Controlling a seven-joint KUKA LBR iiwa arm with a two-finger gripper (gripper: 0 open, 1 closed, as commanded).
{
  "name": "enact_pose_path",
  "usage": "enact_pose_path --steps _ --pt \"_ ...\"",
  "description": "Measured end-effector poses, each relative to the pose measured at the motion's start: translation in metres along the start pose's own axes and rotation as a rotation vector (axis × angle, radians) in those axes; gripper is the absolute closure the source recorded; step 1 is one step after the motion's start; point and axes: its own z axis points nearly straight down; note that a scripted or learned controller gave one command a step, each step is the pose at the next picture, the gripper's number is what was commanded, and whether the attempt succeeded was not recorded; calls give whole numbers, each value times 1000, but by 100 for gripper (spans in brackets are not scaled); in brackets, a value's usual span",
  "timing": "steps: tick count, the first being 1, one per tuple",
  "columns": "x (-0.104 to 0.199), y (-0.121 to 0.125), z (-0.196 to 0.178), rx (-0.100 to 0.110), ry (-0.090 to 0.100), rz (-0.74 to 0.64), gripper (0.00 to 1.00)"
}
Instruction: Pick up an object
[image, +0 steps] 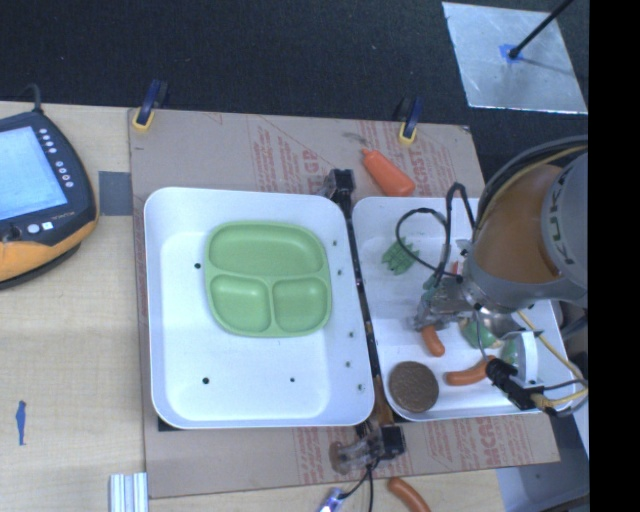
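1. The arm (525, 235) reached in from the right & hung low over the right bin (375, 215), prob. so the gripper (440, 312) could get at the small things lying there.
2. The gripper sat just above a little orange piece (432, 341) in the middle of that bin. Whether it was wide or narrow couldn't be told; too dark & small. Nothing could be seen held in it.
3. The orange piece looked like the thing to pick up, as it lay closest to the gripper. That is a guess.
4. The left bin (170, 300) held 1 green plate (268, 277) w/ 3 parts. The plate lay flat near the top of the bin, prob. as a spot to put things.
5. The 2 bins sat side by side, touching, on a brown board (240, 150) held by 2 clips at its top edge, so they wouldn't slide.
6. Count in the right bin: 1 brown round disc (412, 386) at the near left corner, 1 green toy (397, 257) near the top, 1 orange piece, 1 long orange thing (465, 376) near the bottom.
7. Outside the bins: 1 orange carrot-like toy (387, 173) on the board above, 1 more orange bit (408, 492) below.
8. 1 control pad (40, 195) lay on the bench, far left, out of the arm's way.
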Motion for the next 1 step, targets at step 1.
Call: enact_pose_path --steps 1 --pt "78 17 -91 -4 3 4 100"
